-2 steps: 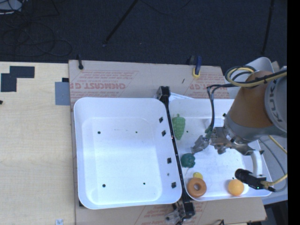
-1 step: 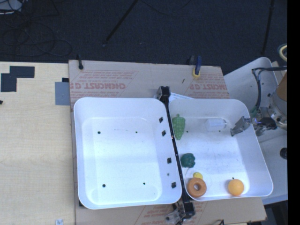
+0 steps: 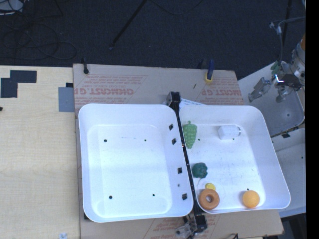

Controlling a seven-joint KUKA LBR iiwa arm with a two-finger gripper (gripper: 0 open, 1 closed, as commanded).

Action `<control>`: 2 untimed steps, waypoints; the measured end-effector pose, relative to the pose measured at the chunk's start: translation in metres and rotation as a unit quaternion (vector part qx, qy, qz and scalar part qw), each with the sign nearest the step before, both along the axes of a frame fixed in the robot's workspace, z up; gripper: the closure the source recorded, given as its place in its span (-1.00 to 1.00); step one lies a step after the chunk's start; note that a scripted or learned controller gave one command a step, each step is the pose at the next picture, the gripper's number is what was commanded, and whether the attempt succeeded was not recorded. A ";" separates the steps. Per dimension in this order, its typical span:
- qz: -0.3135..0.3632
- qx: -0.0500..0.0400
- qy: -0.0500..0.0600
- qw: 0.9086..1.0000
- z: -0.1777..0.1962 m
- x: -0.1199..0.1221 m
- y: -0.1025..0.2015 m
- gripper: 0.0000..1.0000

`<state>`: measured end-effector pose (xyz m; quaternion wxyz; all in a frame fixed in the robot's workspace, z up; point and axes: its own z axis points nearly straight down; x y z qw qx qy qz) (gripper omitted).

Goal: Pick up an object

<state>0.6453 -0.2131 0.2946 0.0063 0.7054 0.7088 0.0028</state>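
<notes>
A: Right bin (image 3: 269, 148) carries everything on offer. Green leafy piece (image 3: 189, 133) sits hard against the divider, upper left of that bin. Dark green lump (image 3: 200, 170) sits lower, also near the divider. Donut (image 3: 209, 199) is in the front corner, with a small yellow bit (image 3: 210, 186) touching its far edge. Orange (image 3: 250, 198) sits well apart from the donut, by the front wall. White block (image 3: 229, 132) lies toward the back, pale on pale and hard to read.

B: Which one do you go for?

A: You take the orange, I'd judge. It stands clear of its neighbours. It looks like a toy fruit: light, probably stiff, smooth skin. Round and smooth means it may squirt out, so you close across its widest part, straight down from above.

B: And the donut?

A: It likely grips fine across one side of the ring, but the yellow bit and the corner wall crowd it. The leafy piece is too tight to the divider for a finger to get beside it.

B: Claw state?

A: Claw (image 3: 269, 86) hangs beyond the bin's far right corner, outside it, over the grey plate (image 3: 286, 113). Fingers look spread, nothing between them. Left bin (image 3: 87, 133) has no part in this pick.
</notes>
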 end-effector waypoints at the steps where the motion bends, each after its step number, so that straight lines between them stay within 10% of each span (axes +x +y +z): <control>1: -0.002 0.001 0.001 1.000 -0.178 0.002 0.049 -1.00; 2: -0.003 0.001 0.005 1.000 -0.144 -0.001 -0.003 -1.00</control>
